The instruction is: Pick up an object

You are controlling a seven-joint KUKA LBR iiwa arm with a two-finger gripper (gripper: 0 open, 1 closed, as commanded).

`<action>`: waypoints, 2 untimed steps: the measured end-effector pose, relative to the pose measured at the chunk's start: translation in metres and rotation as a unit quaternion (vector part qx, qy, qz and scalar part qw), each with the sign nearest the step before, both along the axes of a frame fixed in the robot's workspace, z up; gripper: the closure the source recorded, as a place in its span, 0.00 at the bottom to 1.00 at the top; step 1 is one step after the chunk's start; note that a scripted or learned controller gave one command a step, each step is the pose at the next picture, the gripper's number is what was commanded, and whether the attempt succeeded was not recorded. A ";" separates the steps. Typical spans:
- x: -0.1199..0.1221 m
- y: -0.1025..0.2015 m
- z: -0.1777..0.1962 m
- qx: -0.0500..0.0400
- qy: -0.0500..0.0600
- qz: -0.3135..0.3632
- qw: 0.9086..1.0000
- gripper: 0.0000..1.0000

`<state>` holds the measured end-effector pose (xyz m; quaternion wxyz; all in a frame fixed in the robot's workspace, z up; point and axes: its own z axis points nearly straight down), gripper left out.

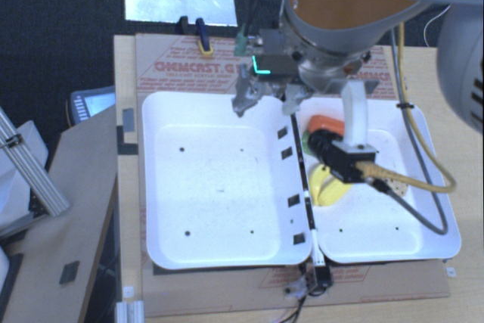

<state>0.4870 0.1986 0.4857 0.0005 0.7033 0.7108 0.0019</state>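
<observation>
Gripper (266, 98) hangs over the far edge of the left bin (174, 238), near its far right corner by the divider between the bins. Two grey fingers (243, 98) hang down with a gap between them, so it looks partly open, and there's nothing between them. Not holding anything.

Objects are all in the right bin (423, 238), bunched in its far left corner against the divider: an orange piece (327, 122), something green (308, 140) just beside it, and a yellow item (330, 187) nearer the middle of the bin's left side. The left bin has nothing to grab under the gripper.

Risks from here:
- Descending where it is means closing on bare bin floor: a wasted try.
- The cluster sits tight against the bin wall, so a finger could land on the rim or divider instead of straddling an object.
- Objects touch or overlap, so a grasp may pinch two, or nudge one away and slip.
- The black fitting (344, 155) and yellow hose (412, 181) droop right over the pile and could snag or drag items as the wrist moves.

Hard to read: the fitting and white bracket (355, 117) cover much of the pile, so object shapes and count are unclear; there's possibly a pale speckled piece (395, 184) behind the hose. The arm body blocks the far edge of the right bin.
</observation>
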 end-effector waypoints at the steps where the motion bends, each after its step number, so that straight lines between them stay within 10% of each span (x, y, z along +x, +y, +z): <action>1: 0.001 0.000 0.011 0.001 -0.001 0.003 1.000 1.00; 2: 0.000 0.000 0.011 0.000 -0.001 0.003 1.000 0.00</action>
